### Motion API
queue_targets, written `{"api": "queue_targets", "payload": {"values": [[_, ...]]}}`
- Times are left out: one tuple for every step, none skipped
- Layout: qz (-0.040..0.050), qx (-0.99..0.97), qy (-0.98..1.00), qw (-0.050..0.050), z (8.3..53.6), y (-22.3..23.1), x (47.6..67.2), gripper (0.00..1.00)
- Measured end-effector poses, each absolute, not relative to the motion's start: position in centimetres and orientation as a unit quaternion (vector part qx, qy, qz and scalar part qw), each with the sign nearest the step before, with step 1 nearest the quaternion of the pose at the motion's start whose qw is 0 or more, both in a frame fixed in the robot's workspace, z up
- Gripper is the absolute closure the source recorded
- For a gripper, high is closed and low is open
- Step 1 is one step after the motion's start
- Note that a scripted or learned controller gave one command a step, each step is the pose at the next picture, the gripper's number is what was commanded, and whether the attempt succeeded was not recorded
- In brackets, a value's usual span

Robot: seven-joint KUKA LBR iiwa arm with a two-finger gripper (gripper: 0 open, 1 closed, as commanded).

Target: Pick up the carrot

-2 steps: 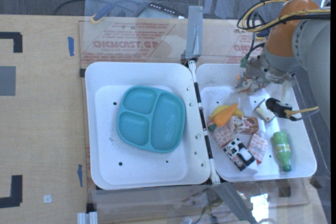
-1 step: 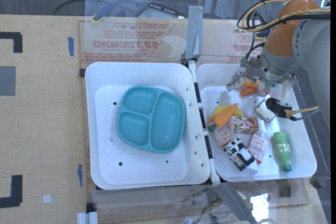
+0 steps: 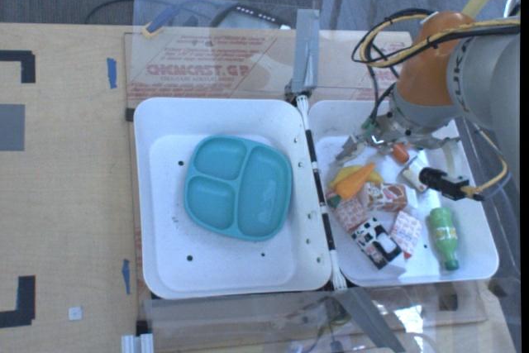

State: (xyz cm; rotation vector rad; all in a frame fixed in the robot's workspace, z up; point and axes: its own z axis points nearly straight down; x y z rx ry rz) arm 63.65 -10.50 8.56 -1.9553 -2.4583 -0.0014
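Toward three o'clock, the right bin (image 3: 483, 260) crowds the carrot (image 3: 354, 178) among a green bottle (image 3: 444, 236) and packets; its far corner is bare. Left bin (image 3: 157, 202) holds a teal plate (image 3: 240, 188). Gripper (image 3: 374, 138) hovers just beyond the carrot's one-o'clock end; its finger spread is not discernible.
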Motion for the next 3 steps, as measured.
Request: {"api": "queue_targets", "payload": {"values": [[-0.0025,-0.624,-0.781,-0.003,9.8,-10.6,63.8,1.0],[-0.0023,-0.624,-0.782,-0.002,9.8,-10.6,63.8,0.0],[-0.0039,-0.701,-0.713,0.0,8.8,-17.9,63.0,0.0]]}}
